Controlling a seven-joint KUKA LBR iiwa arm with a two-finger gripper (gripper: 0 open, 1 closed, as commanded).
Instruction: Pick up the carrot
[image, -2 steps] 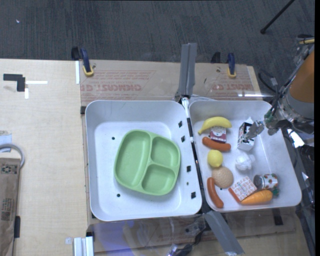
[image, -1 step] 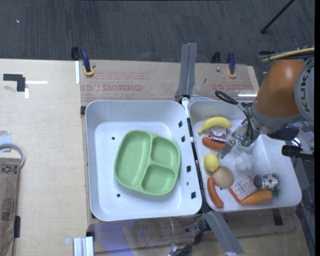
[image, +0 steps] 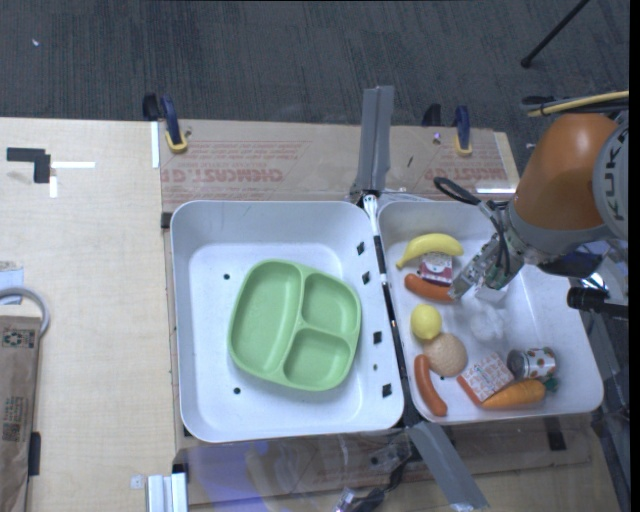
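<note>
Right bin (image: 570, 330) holds the carrot (image: 515, 394), well apart from the claw (image: 478, 280) (grip state unclear).

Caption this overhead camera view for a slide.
Gripper hovers over the right bin, far from the carrot at its front edge.

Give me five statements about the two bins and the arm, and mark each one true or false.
1. The green divided plate lies in the left bin. True.
2. The carrot sits on that plate. False: it lies near the front edge of the right bin, beside the small can.
3. The banana lies toward the back of the right bin. True.
4. The gripper is directly over the carrot. False: it is farther back, near the banana.
5. The lemon is in the left bin. False: it is in the right bin.
</note>
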